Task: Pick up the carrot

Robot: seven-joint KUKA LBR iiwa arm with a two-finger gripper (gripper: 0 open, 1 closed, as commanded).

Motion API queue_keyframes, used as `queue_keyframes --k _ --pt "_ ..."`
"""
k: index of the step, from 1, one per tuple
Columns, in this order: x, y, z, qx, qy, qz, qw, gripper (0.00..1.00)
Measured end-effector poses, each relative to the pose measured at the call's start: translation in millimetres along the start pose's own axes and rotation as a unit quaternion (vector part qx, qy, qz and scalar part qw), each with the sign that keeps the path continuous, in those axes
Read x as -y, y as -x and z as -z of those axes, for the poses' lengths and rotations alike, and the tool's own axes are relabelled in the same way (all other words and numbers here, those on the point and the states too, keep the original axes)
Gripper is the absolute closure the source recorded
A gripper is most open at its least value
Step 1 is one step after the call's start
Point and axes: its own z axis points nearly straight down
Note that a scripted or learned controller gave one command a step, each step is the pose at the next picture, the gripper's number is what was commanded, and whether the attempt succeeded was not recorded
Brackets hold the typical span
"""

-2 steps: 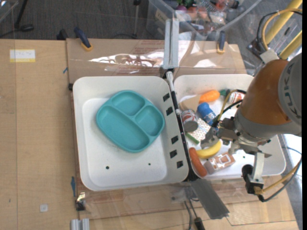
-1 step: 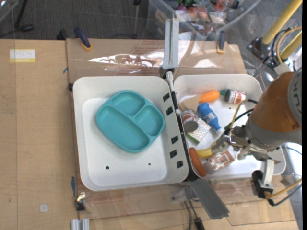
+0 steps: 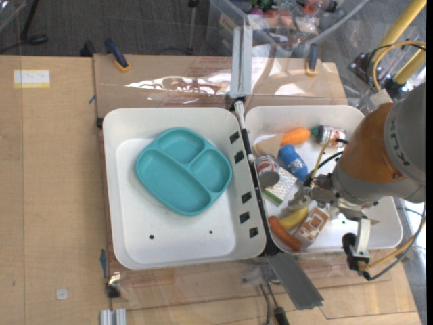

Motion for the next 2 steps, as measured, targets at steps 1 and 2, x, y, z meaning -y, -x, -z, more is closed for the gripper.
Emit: queue_keyframes --k 1,2 --pt "-5.7 1.3 14.8 -0.001 0.009 -0.002 1.0000 1.00" --pt "-3.2 2.1 11.6 0.000 0.005 -0.003 1.0000 0.00"
